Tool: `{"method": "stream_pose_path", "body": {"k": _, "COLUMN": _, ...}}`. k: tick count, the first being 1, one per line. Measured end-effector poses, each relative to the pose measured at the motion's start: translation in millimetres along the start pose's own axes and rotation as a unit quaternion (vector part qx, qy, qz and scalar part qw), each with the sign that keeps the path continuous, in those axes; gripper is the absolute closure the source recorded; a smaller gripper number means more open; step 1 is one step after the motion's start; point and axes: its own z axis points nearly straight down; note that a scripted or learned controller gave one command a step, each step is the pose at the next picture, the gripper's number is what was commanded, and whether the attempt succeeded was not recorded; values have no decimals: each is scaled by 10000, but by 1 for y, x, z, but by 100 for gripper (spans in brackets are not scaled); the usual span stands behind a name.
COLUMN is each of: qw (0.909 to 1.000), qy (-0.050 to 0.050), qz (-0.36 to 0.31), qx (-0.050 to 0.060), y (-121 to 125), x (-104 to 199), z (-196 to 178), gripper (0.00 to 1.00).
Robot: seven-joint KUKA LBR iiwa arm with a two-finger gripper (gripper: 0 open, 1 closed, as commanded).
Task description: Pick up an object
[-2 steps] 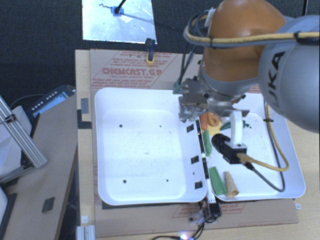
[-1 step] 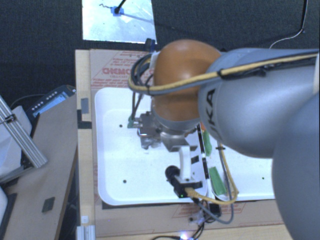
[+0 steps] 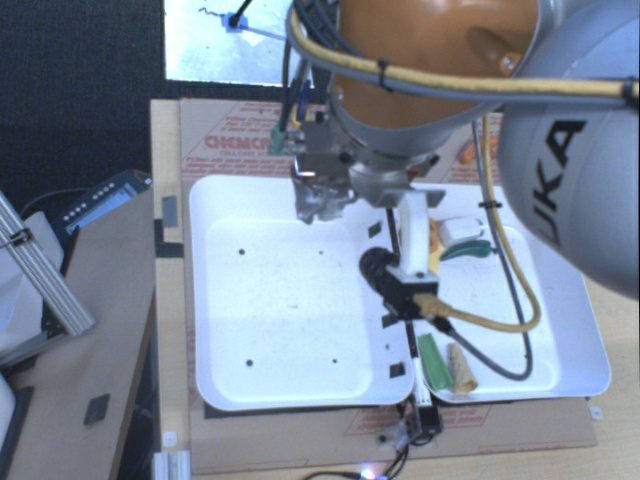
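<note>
My gripper [image 3: 322, 200] hangs over the far edge of the left white bin [image 3: 230, 368], close to the wall between the two bins. The arm's orange band and grey body cover much of the right bin [image 3: 580, 353]. In that right bin lie a green bar [image 3: 435, 360] and a tan cone-shaped piece [image 3: 462, 368] at the near left corner. A white block [image 3: 460, 230], a teal piece [image 3: 468, 251] and a yellow-orange piece [image 3: 434, 238] sit farther back beside the arm. None of these objects touches the gripper.
A yellow cable [image 3: 490, 320] and a grey cable [image 3: 515, 368] loop down from the arm over the right bin. A black cable bundle [image 3: 378, 268] hangs at the divider. A slanted metal rail [image 3: 40, 278] and a dark device [image 3: 105, 198] stand left of the bench.
</note>
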Motion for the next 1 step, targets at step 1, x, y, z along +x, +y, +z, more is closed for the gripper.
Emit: {"method": "stream_pose_path", "body": {"k": 1, "qw": 9999, "qy": -75, "qz": 27, "qx": 151, "y": -6, "x": 9, "z": 136, "gripper": 100}}
